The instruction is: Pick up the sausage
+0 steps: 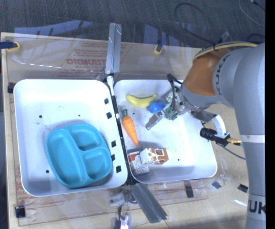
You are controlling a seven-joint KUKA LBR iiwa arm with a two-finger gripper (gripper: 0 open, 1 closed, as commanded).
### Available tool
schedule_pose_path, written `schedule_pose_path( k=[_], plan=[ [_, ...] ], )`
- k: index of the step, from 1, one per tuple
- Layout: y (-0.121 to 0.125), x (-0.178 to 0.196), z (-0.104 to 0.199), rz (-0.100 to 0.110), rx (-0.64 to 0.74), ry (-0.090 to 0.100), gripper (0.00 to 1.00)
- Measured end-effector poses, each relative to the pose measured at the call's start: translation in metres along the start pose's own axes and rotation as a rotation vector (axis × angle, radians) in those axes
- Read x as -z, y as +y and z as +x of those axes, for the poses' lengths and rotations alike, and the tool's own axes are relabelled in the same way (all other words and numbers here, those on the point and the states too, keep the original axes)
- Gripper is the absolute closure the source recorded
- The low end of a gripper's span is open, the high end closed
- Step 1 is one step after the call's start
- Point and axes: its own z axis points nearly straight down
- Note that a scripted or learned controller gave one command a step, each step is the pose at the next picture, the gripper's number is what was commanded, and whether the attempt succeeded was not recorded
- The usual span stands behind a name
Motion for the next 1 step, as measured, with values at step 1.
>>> schedule_pose_path(
  k=[1],
  plan=[
    [0.0273,-0.0157,-0.0142,0.001,0.036,0.002,0.00]
  ],
)
